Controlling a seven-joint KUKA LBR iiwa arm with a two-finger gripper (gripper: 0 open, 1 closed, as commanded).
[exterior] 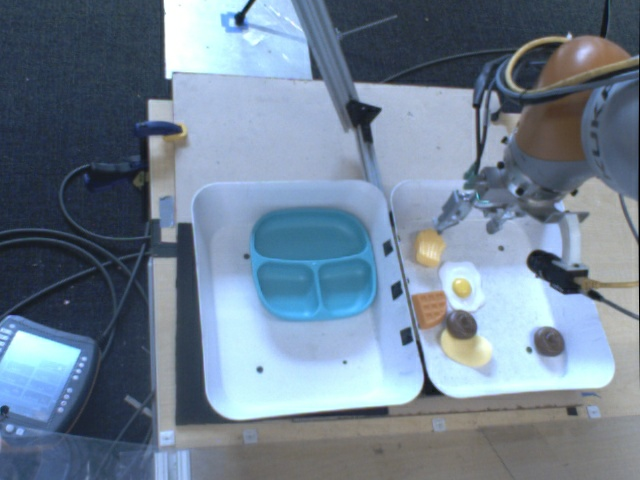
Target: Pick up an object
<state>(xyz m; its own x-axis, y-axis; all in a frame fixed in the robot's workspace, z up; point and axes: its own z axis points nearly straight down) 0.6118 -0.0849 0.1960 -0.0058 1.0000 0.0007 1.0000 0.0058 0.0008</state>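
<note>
The right bin holds several toy foods. A yellow piece lies near its left wall, with a fried egg just right of it. Nearer the front are an orange cracker, a brown round piece resting on a yellow slice, and another brown round piece at the right. My gripper hangs over the far part of this bin, up and to the right of the yellow piece. Its fingers are open and nothing is between them.
A blue divided plate lies in the left bin. A slanted metal rod runs down to the seam between the bins. A black part on a cable sits over the right bin. Cables and a handheld pendant lie off the bench at the left.
</note>
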